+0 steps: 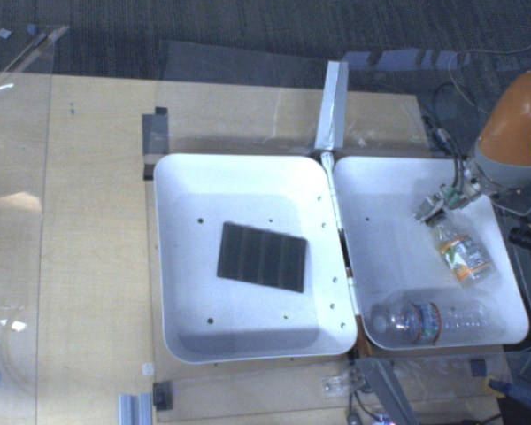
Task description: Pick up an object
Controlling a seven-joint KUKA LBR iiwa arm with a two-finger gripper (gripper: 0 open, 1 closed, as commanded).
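My gripper [438,204] hangs over the far right part of the right bin [380,193], and whether it is spread or pressed together I cannot tell from this slant. Just beside it, toward the bin's near right side, lies one small clear packet [463,257] with orange and green print on it, crinkled and glossy, resting flat on the bin floor. Along the same bin's near wall lies one clear plastic bottle [429,320] on its side, with a blue label band around its middle. That makes two things in the right bin. To its left, touching edge to edge, sits the left bin [181,202], which carries one dark ribbed rectangular pad [262,257] lying flat near its middle.
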